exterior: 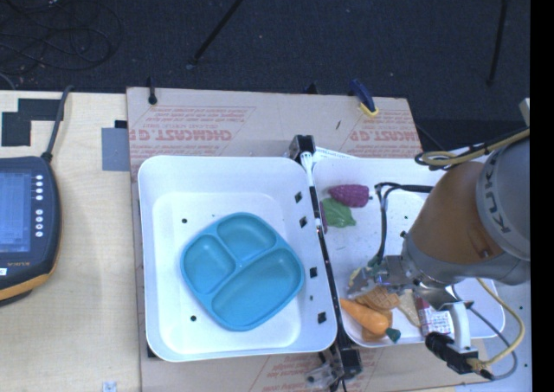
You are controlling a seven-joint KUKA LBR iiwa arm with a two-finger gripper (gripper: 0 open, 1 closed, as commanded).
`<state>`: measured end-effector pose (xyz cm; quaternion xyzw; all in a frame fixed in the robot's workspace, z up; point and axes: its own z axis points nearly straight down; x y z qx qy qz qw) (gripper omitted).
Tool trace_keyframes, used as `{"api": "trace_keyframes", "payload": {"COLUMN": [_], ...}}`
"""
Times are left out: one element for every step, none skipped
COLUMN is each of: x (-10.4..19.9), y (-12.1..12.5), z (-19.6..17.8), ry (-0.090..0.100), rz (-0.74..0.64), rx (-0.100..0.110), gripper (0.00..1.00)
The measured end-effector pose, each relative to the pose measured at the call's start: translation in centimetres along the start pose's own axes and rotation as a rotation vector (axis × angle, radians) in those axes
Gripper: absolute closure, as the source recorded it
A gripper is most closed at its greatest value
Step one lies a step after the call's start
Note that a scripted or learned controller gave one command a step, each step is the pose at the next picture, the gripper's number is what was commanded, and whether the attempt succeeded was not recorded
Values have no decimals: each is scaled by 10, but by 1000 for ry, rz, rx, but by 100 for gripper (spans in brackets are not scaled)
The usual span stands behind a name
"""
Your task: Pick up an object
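The carrot (366, 316) lies in the right bin (363, 176) near its front left corner, its long axis running slantwise from upper left to lower right, with the thicker end toward the front wall and a small green bit at that end. Just behind it sits a tan, bread-like piece (378, 298), touching or nearly touching it. The arm (463, 221) covers most of the right half of this bin, and the gripper (389, 276) sits low over the cluster of items, so whether the fingers are spread or pressed together cannot be told. Farther back in the same bin, a purple item (350, 195) and a green item (338, 214) lie close together near the left wall, with open floor between them and the carrot. The left bin (160, 208) holds a blue divided plate (242, 271), tilted at an angle, with bare room along its back and left walls. A labelled packet (437, 321) lies partly under the arm, hard to read.
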<state>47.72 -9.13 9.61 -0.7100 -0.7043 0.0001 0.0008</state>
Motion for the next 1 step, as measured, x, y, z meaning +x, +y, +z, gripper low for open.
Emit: {"api": "trace_keyframes", "payload": {"x": [33], "y": [69], "z": [-96], "ry": [-1], "rz": [-14], "rx": [-9], "gripper": [100]}}
